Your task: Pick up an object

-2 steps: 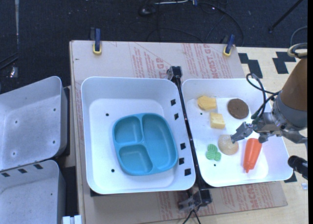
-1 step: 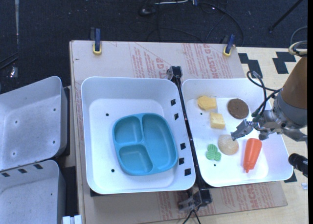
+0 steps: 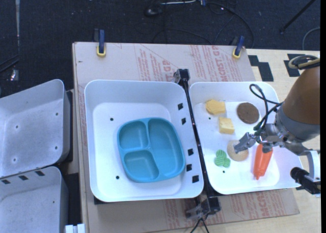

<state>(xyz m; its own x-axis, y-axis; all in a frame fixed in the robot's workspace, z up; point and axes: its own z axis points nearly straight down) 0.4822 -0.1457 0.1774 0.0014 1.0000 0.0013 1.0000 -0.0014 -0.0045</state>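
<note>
Cardboard sheeting (image 3: 153, 56) covers the bench, clipped down at its far edge by two yellow clamps, probably to keep it from sliding under the two white bins. Nearest the camera, along the right bin's (image 3: 201, 130) front edge, lie a green leafy toy (image 3: 222, 158) towards the front left corner and an orange carrot (image 3: 262, 161) further right, its tip pointing at the front edge. Just behind the green piece sits a pale tan disc (image 3: 237, 151), and the gripper (image 3: 244, 141) hangs right over it with its fingers spread apart; the carrot's top lies just beside the wrist. That placement suggests the disc is the chosen target and the jaws are held wide to straddle it, though nothing is between the fingers yet. Past it, towards the middle of the bin, lies a yellow block (image 3: 226, 125), and nearer the far edge a second yellow piece (image 3: 215, 107) and a brown round cookie (image 3: 248, 113), all spaced loosely so each can be taken singly. In the left bin (image 3: 97, 140) a blue divided tray (image 3: 151, 149) rests centrally, its three compartments bare, likely the drop-off place. Dark floor with cables lies beyond the bench.
</note>
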